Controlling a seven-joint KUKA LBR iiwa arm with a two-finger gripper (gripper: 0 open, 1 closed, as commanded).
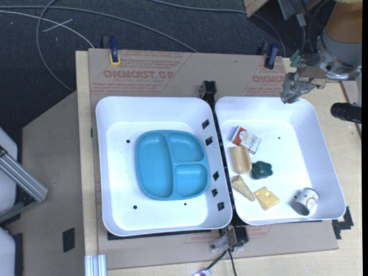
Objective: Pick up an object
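The right bin (322, 154) holds several small objects. A white carton with red and blue print (245, 138) lies near the bin's left side. Below it are a tan oblong piece (241, 160), a dark green lump (261, 169), a tan wedge (242, 187) and a yellow cheese block (267, 198). A small white cup on its side (305, 201) rests in the near right corner. My gripper (290, 92) hangs over the right bin's far rim, well apart from all the objects, and nothing is visibly in it.
A blue divided plate (172, 164) lies in the left bin (115, 154). Black clips run along the divider (213, 154) between the bins. Blue clamps (115, 49) hold the cardboard base at the far edge. The arm's grey body (339, 45) fills the upper right.
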